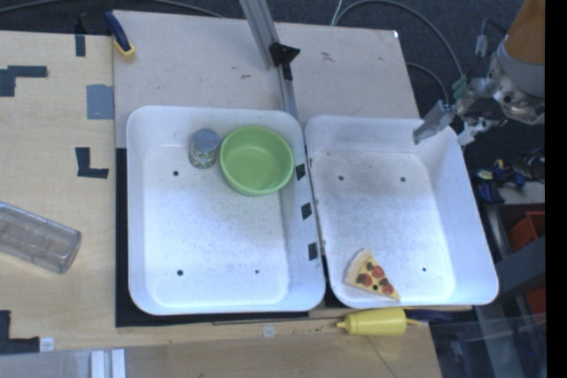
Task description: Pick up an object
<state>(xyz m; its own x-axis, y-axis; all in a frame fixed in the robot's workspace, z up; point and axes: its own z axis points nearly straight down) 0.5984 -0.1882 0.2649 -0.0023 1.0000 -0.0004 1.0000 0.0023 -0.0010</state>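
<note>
Though far from hand (440,121), pizza slice (371,273).

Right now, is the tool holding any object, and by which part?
Nothing is held. The tool hangs over the right bin's upper right rim, with nothing between its fingers.

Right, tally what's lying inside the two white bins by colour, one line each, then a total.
Green: 1, the bowl in the left bin
Grey: 1, the small can beside the bowl
Tan with red spots: 1, the pizza slice in the right bin
Total: 3
</note>
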